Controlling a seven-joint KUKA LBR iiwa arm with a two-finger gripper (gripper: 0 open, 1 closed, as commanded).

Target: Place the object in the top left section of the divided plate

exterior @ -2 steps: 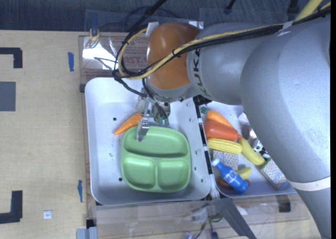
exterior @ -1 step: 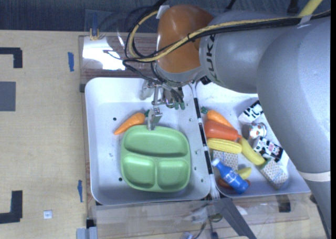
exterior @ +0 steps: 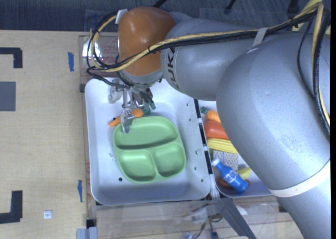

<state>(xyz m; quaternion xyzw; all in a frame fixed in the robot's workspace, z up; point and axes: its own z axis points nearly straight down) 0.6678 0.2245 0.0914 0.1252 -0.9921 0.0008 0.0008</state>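
Observation:
A green divided plate (exterior: 150,147) lies in the left white bin (exterior: 100,143), with one long section at the top and two smaller ones below. The gripper (exterior: 127,118) hangs from the orange-banded wrist over the plate's top left rim. An orange carrot-like object (exterior: 136,112) with a green end sits right at the fingertips, and an orange tip (exterior: 113,123) pokes out left of the plate's rim. Whether the fingers clasp the orange object is hard to tell from above.
The big grey arm covers much of the right bin (exterior: 231,190). There I see an orange item (exterior: 214,125), a yellow mesh-like piece (exterior: 223,146) and a blue bottle (exterior: 231,176). Wooden bench with black and blue marks lies to the left.

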